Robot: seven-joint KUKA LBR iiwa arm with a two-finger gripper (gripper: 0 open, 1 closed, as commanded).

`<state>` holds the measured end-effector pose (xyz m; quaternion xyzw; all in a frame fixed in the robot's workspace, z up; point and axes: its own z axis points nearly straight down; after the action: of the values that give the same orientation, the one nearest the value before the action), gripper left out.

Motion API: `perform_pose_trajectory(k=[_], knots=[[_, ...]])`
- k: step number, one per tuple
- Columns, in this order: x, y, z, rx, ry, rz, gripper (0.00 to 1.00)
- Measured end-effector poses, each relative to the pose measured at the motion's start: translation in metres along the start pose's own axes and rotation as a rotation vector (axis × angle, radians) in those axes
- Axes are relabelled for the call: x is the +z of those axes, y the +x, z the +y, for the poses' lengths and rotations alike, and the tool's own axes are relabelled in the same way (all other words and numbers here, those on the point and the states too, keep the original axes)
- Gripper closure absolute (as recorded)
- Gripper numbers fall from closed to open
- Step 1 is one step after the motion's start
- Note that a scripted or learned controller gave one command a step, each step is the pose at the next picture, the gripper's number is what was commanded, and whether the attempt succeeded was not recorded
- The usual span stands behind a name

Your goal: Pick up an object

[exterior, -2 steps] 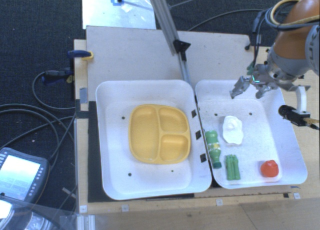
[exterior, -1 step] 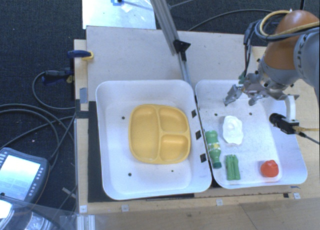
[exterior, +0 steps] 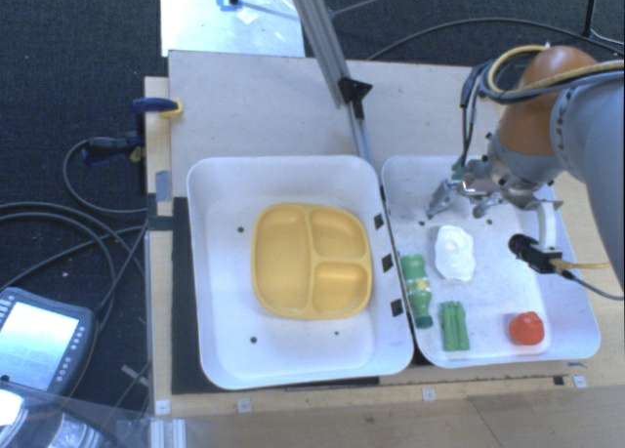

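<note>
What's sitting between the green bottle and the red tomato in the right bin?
In the camera view, a ridged green block lies between the green bottle and the red tomato.

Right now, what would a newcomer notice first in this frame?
A yellow tray with compartments sits in the middle of the left bin. The grey arm reaches over the right bin, its gripper above a white lump, with a green bottle, a green block and a red ball nearer the front.

Dark carpet floor [exterior: 78,46] w/ cables [exterior: 88,231]; pale wooden bench [exterior: 254,104].
</note>
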<state>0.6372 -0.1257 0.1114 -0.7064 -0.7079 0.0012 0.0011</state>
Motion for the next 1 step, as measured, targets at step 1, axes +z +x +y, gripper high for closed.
perform_pose_trajectory(k=[1], knots=[[0.0214,0.0001,0.0004,0.0,-0.002,0.0,0.0]])
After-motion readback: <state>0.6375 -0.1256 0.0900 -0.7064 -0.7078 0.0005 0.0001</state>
